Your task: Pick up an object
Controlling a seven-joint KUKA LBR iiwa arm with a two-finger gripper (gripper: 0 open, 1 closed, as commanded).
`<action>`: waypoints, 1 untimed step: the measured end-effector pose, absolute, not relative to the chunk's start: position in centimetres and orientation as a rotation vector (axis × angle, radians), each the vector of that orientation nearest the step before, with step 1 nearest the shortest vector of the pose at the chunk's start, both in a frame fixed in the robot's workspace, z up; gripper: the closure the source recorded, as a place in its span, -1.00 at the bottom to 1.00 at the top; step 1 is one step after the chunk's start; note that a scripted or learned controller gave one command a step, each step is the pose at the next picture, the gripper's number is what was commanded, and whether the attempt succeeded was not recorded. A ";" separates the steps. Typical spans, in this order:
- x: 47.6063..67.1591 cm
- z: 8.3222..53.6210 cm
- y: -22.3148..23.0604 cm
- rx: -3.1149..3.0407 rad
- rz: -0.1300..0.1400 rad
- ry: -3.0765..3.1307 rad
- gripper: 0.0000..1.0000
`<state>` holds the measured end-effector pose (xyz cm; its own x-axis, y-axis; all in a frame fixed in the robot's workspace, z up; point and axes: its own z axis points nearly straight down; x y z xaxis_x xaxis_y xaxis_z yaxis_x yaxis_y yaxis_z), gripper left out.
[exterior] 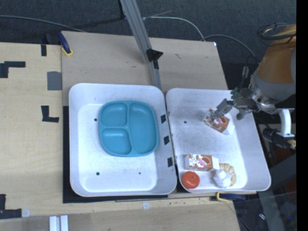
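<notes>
In the right bin [192, 138] a small orange-and-white packet [219, 123] lies near the upper right. My gripper [222, 108] hangs just above that packet, its grey fingers pointing down-left at the packet's top edge. Along the bin's front edge lie a red-and-white carton [200, 162], a red tomato-like ball [190, 179] and a tan-and-white croissant-like toy [224, 174]. The arm, grey with an orange band, comes in from the right.
The left bin [84, 177] holds a blue divided plate [129, 128]. A grey metal post [139, 28] slants down to the bins' shared back edge. Cables run across the dark floor behind the bench.
</notes>
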<state>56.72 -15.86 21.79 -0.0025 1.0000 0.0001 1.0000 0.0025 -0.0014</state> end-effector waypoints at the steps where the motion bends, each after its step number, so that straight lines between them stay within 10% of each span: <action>1: 56.7 21.8 -15.9 -2.218 0.001 -2.223 -1.00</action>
